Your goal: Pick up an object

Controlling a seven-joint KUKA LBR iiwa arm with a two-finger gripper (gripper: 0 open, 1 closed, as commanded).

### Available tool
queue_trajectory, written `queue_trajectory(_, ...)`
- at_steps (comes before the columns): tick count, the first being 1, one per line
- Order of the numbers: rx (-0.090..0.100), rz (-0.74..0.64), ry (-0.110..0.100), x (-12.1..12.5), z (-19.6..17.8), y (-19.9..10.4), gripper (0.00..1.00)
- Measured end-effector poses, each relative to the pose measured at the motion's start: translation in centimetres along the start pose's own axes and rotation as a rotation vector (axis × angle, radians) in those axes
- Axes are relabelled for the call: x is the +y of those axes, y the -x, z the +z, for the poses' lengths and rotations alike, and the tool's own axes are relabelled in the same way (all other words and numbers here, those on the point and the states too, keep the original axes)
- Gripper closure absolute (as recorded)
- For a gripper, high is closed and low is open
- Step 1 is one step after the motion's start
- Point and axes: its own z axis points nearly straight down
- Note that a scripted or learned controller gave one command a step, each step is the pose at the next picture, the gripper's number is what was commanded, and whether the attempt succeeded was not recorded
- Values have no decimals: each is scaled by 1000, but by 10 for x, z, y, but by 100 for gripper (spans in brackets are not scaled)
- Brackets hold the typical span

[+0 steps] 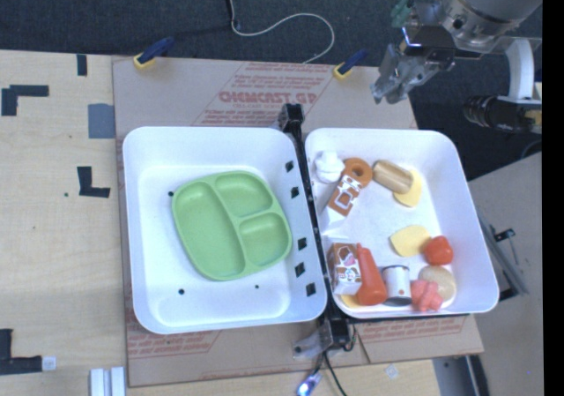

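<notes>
I had the gripper (394,85) parked above the bench, beyond the far edge of the right bin (458,165), nothing in it; couldn't tell whether it was open or closed. Targets all sat in that bin: tomato (438,250), bread roll (393,176), carton (345,195). Green divided plate (231,224) alone in left bin (150,165), probably kept apart from the clutter.
</notes>
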Motion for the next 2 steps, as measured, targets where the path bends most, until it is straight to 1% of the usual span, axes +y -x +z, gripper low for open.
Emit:
queue_trajectory(1,0,-3,-2,-56,56,-38,100)
queue_trajectory(2,1,-6,0,-92,59,-91,100)
